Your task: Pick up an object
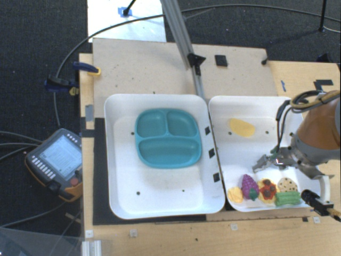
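My gripper hangs low over the middle of the right bin, on the grey arm with the orange band that comes in from the right. A flat yellow piece lies at the back of that bin, apart from the gripper. Along the front edge sits a row of toy foods: a small yellow piece, purple grapes, a red and orange piece, a speckled cookie and a green piece. The gripper is just above and behind this row.
The left bin holds a teal divided plate. A metal pole slants over the back of the bench. A handheld pendant and cables lie on the floor at the left.
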`<state>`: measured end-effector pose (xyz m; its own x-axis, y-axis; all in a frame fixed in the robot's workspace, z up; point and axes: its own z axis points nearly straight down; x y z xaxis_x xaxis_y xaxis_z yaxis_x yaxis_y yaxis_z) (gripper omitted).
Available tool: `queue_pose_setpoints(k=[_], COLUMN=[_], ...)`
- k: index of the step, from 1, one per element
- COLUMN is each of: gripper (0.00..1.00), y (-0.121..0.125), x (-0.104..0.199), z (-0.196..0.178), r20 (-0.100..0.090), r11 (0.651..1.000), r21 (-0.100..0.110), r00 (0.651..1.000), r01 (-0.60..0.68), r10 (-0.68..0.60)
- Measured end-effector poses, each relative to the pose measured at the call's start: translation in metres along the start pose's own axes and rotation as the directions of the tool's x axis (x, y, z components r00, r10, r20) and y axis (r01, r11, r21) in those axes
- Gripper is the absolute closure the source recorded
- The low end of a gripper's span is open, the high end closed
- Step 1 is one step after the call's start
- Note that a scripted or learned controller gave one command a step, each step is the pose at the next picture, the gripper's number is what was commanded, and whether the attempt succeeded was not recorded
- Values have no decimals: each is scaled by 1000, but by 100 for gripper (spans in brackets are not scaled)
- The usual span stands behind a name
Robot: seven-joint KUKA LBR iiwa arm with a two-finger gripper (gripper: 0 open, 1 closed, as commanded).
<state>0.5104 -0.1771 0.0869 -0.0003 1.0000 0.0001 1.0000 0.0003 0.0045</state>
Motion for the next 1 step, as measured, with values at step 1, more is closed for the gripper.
queue_pose_setpoints(k=[1], gripper=[100], y=[3], x=[1], z=[-14], r20=[-1], r11=[1000], r21=[-9], r00=[1000], r01=[2], r10=[-2])
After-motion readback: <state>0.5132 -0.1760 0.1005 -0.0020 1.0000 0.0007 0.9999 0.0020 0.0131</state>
